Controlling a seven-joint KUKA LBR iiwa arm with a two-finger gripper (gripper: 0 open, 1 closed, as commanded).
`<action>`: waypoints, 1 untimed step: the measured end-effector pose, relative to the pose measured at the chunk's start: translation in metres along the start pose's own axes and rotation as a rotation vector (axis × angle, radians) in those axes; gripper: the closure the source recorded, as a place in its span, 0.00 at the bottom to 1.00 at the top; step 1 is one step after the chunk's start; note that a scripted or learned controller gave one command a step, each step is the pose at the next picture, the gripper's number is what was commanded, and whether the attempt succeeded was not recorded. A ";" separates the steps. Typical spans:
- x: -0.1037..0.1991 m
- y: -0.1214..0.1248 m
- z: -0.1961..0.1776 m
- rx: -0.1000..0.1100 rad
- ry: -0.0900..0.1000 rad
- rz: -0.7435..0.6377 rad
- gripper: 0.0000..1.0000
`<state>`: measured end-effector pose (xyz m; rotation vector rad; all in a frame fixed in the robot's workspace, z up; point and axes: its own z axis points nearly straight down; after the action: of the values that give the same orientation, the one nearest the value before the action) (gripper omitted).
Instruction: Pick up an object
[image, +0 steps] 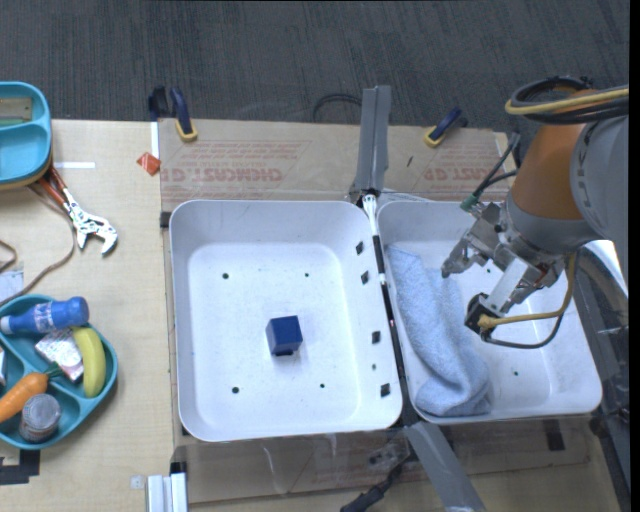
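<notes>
The gripper (465, 256) hangs over the right bin (560, 390) at mid-right of frame; spread or closed, I cannot tell. The pale blue towel (432, 340) lies just to its lower left, long axis running up-down; the blue cube (285, 335) sits well left, in the other bin (200, 300)

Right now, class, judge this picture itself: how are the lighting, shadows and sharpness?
Camera view: soft, even light; the white left bin is bright without hard glare; only short, soft shadows beside the blue block and the pale blue towel; both look sharp.
</notes>
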<state>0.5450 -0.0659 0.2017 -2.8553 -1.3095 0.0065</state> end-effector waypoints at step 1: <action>0.018 -0.033 -0.188 -0.001 0.000 0.201 0.00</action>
<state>0.5327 -0.0307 0.3902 -2.9734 -1.0173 0.0062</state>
